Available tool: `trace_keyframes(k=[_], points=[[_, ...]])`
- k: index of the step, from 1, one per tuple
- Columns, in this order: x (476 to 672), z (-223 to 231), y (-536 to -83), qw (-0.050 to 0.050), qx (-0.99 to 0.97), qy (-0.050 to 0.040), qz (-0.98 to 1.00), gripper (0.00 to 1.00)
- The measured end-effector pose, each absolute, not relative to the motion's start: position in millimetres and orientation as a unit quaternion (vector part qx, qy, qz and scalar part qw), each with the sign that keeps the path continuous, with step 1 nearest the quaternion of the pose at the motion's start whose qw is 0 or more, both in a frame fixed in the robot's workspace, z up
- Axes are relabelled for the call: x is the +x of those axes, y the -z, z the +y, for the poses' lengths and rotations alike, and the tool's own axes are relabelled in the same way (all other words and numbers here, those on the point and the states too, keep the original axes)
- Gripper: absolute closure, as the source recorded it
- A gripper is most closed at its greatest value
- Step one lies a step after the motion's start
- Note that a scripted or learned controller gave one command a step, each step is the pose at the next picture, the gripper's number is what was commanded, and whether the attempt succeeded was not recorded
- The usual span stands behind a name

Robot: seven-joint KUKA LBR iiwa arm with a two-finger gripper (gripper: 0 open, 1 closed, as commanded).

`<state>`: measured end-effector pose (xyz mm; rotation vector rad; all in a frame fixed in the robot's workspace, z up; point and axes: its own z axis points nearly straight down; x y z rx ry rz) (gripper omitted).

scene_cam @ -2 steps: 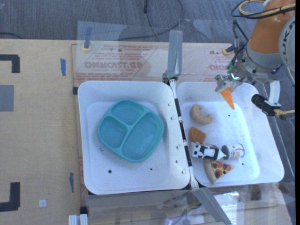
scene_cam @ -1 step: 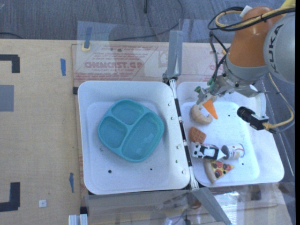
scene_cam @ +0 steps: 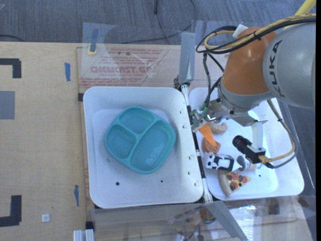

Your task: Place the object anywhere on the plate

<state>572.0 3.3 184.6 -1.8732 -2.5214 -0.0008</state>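
Arm (scene_cam: pixel 261 64) cut off by right and top edges; its bulk hides gripper and back of right bin (scene_cam: pixel 281 179). Beige item (scene_cam: pixel 219 128) half hidden under wrist. Orange item (scene_cam: pixel 208 137), pizza toy (scene_cam: pixel 234 181) too small for detail.

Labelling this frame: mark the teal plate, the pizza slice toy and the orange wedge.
teal plate (scene_cam: pixel 140 145), camera view, divider ridge near its middle.
pizza slice toy (scene_cam: pixel 234 181), camera view, its topped face.
orange wedge (scene_cam: pixel 208 138), camera view, its flat orange side.
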Motion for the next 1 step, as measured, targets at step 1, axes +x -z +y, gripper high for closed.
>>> trace_keyframes(k=[1], points=[[603.8,88.8,-184.5,0.0,-0.656,0.0003,-0.755,1.0]])
